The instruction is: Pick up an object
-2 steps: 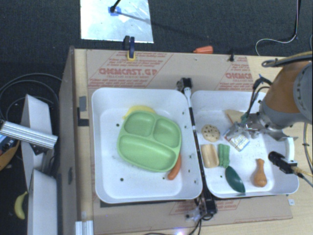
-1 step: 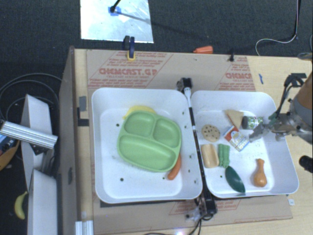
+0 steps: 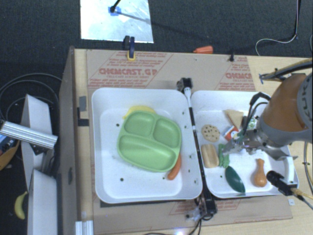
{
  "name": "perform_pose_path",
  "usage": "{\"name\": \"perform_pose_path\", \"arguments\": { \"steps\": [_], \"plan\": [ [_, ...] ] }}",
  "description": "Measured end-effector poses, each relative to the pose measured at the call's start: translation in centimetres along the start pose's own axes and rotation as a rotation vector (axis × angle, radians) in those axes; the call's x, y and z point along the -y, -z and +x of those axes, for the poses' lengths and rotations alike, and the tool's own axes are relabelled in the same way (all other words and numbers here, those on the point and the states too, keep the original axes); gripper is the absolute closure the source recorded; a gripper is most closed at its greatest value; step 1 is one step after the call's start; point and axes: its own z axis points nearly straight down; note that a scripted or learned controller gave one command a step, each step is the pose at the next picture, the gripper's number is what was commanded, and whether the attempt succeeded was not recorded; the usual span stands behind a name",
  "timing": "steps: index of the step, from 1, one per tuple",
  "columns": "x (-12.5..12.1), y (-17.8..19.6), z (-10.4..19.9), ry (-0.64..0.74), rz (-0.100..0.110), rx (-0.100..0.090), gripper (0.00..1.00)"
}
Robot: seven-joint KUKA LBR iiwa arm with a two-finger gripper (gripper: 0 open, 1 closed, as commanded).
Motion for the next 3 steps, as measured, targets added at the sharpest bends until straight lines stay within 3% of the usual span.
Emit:
{"name": "perform_pose_path", "arguments": {
  "steps": [1, 2, 3],
  "plan": [
    [-0.1, -3.9, 0.9, -0.008, -0.012, 0.011, 0.00],
    [-0.1, -2.9, 1.2, -0.006, -0.009, 0.006, 1.00],
    [-4.6, 6.5, 6.1, 0.004, -0.018, 0.003, 1.00]
  ]
}}
